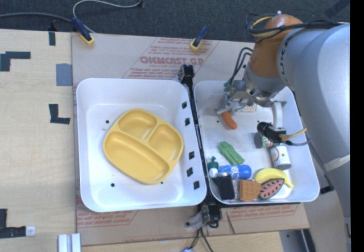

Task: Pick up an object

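— What is held in the left bin (91, 131)?
— A divided plate (143, 145) is laid at its middle.
— And the right bin (301, 131)?
— A carrot (229, 120) is found toward its far side, just under the tool (232, 104). A can (280, 156) is placed right of a pea pod (231, 153); a bottle (235, 173), a cracker (249, 190) and a melon slice (272, 187) are crowded along the near wall.

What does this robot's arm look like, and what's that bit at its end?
The arm is thick, rounded and light grey, with an orange band near the wrist. Thin cables loop around that band. At its end sits a small metallic pincer, much slimmer than the arm itself.
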Tool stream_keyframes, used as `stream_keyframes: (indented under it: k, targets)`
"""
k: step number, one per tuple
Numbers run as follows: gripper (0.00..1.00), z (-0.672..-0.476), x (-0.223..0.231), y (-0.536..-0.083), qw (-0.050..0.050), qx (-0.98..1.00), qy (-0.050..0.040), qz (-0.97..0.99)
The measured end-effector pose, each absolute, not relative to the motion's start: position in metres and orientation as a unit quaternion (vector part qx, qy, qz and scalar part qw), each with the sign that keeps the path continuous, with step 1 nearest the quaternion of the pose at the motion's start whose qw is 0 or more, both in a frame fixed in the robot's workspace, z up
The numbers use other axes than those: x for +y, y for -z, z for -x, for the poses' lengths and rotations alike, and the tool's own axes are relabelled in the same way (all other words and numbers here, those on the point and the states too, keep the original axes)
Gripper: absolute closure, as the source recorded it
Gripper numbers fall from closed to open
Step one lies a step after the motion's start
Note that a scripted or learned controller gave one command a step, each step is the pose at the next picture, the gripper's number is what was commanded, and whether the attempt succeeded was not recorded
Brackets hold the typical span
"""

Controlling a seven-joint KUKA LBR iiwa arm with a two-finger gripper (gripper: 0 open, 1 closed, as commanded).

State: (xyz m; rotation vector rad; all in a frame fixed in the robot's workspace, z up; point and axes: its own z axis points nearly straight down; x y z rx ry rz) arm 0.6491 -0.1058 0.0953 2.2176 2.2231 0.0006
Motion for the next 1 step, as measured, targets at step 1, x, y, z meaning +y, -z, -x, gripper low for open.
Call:
stream_keyframes:
  k: [1]
  targets:
    - [1.00, -0.5793, -0.0499, -0.1847, 0.000, 0.708, -0.0004, -0.706]
